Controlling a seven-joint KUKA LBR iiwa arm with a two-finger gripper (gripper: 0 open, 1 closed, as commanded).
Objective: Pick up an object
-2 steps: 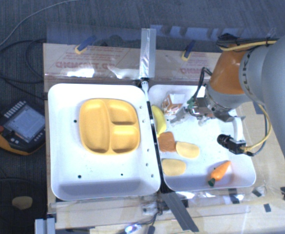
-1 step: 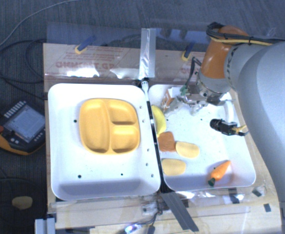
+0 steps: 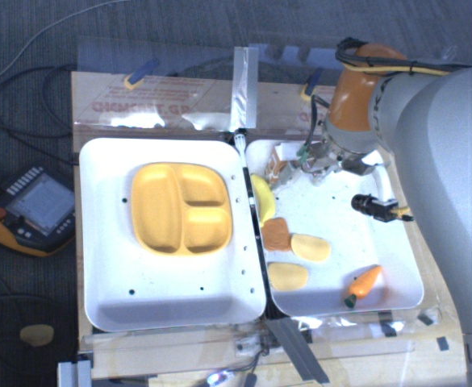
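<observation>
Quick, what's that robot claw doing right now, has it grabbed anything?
Gripper: low at the back of the right bin; open or closed, and whether it holds anything, cannot be told.

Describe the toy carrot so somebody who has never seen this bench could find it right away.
Start at the right bin, the one the arm reaches into. Go to its near right corner, away from the hand. The carrot lies there tilted: bright orange with a dark green stub at its lower end, unlike the pale yellow rounded pieces to its left.
</observation>
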